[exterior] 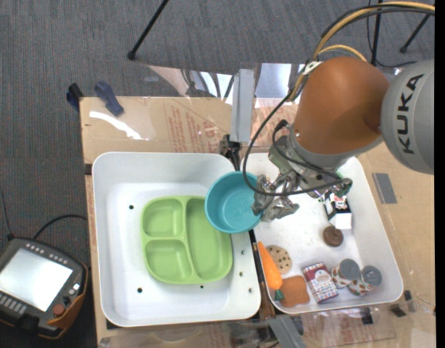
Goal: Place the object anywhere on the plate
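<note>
Clamping the right rim of the teal bowl [233,202] between its fingers, the gripper [268,203] holds it tilted above the seam between the two bins, its left edge overlapping the upper right corner of the green plate [185,240] in the left bin [114,172].

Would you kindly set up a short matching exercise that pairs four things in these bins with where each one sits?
Things:
1. green plate
2. blue bowl
3. carrot
4. brown cookie

Places:
A. along the near left edge of the right bin
B. flat in the middle of the left bin
C. at the gripper, over the gap between the two bins and overlapping the plate's corner
D. in the right bin's right part, below a small carton

Pairs: 1-B, 2-C, 3-A, 4-D
</note>
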Available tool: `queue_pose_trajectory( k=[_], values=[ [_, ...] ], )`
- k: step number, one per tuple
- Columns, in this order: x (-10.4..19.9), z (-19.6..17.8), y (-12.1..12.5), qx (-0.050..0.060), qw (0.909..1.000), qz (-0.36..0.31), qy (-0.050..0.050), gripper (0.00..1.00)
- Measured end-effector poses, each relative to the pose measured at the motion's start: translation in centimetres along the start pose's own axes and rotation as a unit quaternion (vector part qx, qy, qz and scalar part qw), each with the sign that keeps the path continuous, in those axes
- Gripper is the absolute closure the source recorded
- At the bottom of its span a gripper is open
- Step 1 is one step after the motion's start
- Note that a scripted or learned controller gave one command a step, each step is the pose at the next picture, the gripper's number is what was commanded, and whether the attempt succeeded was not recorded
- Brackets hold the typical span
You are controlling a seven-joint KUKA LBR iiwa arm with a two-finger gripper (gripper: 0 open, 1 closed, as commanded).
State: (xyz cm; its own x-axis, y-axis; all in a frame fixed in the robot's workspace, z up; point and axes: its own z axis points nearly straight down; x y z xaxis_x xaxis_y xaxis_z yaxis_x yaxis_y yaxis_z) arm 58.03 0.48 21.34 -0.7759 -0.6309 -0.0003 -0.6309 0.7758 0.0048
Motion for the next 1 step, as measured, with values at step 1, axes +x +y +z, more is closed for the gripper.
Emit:
queue_pose_trajectory(
  k=[1],
  values=[
    [0.0,-0.05,-0.03,0.0,1.0,0.0,0.0,0.0]
  ],
)
